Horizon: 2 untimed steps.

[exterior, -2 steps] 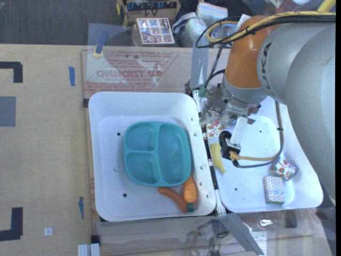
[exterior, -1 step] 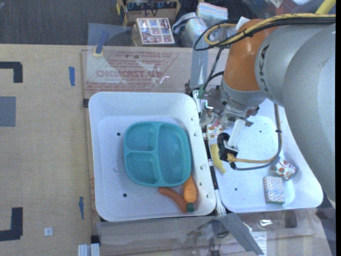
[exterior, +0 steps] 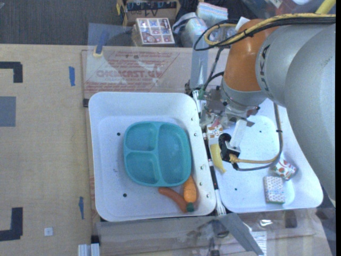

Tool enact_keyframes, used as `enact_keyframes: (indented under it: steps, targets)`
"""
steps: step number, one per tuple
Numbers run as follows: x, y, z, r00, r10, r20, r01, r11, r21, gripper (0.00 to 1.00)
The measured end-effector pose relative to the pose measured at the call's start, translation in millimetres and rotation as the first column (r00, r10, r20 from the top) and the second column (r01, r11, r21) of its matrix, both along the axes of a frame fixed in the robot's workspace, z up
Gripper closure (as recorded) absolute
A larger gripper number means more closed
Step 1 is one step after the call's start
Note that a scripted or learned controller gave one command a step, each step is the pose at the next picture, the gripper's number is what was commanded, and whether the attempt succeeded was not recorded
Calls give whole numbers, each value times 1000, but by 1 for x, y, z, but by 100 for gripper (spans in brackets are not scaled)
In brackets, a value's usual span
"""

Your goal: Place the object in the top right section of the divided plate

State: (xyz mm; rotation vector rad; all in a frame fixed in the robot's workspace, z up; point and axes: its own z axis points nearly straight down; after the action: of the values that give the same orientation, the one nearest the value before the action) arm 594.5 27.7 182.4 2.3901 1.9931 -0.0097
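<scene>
The gripper (exterior: 214, 126), its opening impossible to tell, hangs by the right bin's (exterior: 250, 191) left wall, the yellow banana-shaped toy (exterior: 217, 160) just nearer; pressed against that wall, it could slip a grasp and never reach the left bin's teal divided plate (exterior: 139, 164)

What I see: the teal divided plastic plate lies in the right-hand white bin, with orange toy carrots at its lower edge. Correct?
No. In the camera view the teal divided plastic plate lies in the left-hand white bin, not the right-hand one. The orange toy carrots are at its lower edge, as you said.
</scene>
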Motion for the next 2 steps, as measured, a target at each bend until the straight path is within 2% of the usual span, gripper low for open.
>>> enact_keyframes:
  steps: [2]
  targets:
    - [0, 0, 0, 1000, 25, 0, -25, 1000, -1, 100]
